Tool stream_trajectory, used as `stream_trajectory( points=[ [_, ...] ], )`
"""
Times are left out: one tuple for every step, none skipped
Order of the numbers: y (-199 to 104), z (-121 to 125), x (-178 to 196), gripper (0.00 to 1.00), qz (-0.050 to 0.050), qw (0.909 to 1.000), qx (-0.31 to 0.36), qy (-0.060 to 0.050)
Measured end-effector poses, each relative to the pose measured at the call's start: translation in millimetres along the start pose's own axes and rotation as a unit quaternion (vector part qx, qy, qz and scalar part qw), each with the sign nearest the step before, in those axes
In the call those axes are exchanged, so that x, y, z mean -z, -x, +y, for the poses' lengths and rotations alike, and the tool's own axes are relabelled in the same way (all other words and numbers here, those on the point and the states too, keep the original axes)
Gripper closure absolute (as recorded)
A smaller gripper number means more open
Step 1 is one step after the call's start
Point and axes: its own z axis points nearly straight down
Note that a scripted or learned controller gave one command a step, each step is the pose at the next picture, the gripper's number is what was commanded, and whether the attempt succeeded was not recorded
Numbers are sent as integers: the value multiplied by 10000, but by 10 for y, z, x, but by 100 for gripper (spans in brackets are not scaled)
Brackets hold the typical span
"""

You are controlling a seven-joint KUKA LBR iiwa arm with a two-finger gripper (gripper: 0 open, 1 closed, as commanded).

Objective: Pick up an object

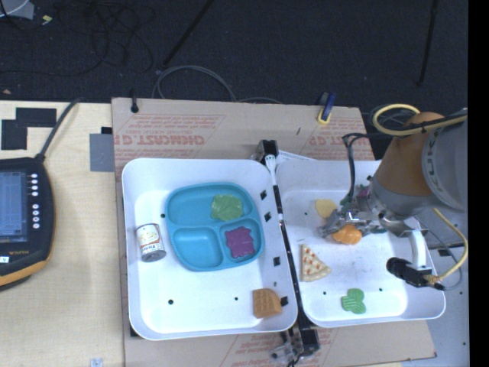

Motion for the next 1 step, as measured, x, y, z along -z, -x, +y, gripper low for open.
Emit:
stream_trajectory(
  points=[
    [-911,281,1051,100,25,10000,26,30]
  ],
)
